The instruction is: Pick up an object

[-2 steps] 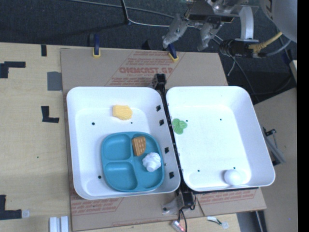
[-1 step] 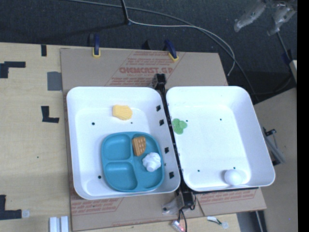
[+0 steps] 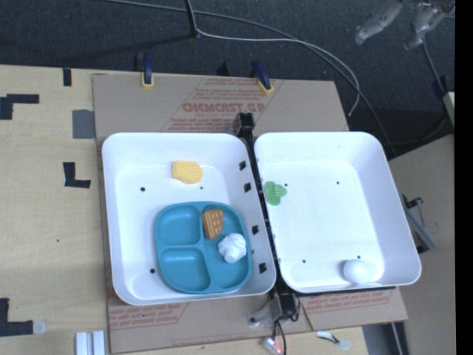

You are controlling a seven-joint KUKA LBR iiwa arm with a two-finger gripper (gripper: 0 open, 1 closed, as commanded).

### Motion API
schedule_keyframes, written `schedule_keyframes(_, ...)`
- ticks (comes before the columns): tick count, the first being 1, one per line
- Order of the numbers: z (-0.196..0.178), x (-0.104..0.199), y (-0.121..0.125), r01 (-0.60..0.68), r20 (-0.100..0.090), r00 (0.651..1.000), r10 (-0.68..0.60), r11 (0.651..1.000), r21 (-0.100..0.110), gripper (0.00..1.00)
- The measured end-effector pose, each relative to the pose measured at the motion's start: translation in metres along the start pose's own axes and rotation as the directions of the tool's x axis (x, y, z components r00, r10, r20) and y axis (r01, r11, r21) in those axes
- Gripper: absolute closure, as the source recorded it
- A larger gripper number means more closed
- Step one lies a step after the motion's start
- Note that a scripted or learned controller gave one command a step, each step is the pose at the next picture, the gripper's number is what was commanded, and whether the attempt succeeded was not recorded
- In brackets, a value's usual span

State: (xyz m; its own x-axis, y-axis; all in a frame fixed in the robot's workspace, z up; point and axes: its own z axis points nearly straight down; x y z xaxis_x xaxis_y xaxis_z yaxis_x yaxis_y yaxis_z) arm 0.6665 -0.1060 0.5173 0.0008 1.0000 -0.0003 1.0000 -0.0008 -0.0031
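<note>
The left bin [image 3: 118,198] holds a yellow lump [image 3: 187,171] near its back wall and a blue divided tray [image 3: 181,261]. A small brown waffle-like piece [image 3: 213,222] and a crumpled white item [image 3: 232,248] lie on that tray's right side. In the right bin [image 3: 369,191], a green item [image 3: 275,193] sits by the left wall and a white ball [image 3: 358,271] rests in the front right corner. My gripper [image 3: 397,26] hangs at the top right, beyond the bins' far side, over the dark floor. Its two grey fingers are spread, so it is open, with nothing between them.
Both bins stand on a cardboard sheet [image 3: 222,106] held by two clamps at its back edge. A black divider with clips [image 3: 255,198] runs between the bins. Cables [image 3: 295,43] cross the dark floor behind.
</note>
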Motion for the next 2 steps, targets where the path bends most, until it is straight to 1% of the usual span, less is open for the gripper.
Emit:
schedule_keyframes(1, -0.012, 0.002, 0.0, 0.002, 0.001, 1.0, -0.002, 1.0, -0.003, 1.0)
schedule_keyframes(2, -0.017, -0.068, 0.001, -0.004, 0.001, 1.0, 0.004, 1.0, -0.002, 1.0)
